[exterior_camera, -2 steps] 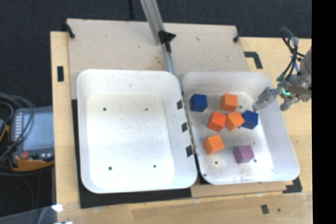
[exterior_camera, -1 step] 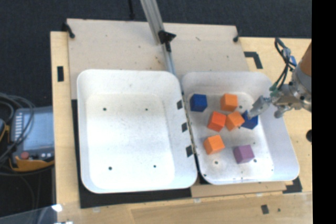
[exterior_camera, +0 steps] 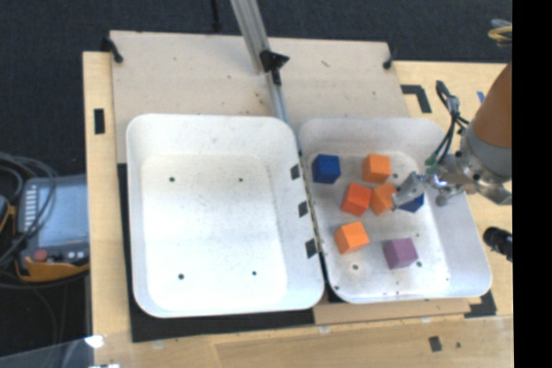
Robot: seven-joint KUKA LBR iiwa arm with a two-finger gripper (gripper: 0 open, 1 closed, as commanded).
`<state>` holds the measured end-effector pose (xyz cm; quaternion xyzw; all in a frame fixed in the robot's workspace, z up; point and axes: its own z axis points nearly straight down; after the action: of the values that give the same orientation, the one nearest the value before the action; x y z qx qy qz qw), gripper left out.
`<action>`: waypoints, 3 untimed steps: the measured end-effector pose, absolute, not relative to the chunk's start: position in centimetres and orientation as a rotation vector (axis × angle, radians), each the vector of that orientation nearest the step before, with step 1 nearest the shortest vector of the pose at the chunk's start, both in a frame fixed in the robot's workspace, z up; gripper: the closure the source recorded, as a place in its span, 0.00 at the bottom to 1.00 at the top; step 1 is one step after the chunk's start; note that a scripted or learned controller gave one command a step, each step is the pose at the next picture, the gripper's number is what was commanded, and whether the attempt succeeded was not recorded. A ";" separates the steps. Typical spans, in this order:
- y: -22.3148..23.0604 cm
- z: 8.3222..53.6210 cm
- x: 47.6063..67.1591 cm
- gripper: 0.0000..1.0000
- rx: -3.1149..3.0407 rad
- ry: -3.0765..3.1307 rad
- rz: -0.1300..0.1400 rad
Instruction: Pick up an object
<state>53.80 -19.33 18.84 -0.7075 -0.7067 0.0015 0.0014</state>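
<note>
Gripper [exterior_camera: 407, 196] low in right bin [exterior_camera: 461, 267], dark blue block [exterior_camera: 414, 203] right under its tip, orange block [exterior_camera: 382, 199] touching on far side; fingers' state can't tell, prob. too blurred

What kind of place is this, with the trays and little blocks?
Probably a robotics test lab: a robot arm reaches over two white trays on a wooden bench, one holding coloured blocks, and a handheld controller sits beside it.

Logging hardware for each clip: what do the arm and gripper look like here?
The arm shows an orange band above a grey wrist section, with thin dark and green cables running alongside. The gripper is small, pale grey metal with dark fittings.
</note>
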 end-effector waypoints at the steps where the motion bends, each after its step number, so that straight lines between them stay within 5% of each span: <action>1: -19.7 14.5 54.1 0.00 -2.221 -2.218 0.005; 2: -19.8 15.9 54.3 1.00 -2.231 -2.218 -0.004; 3: -19.3 21.5 53.8 1.00 -2.223 -2.230 -0.005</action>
<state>53.75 -19.27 21.47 -0.7060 -0.7082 -0.0017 -0.0035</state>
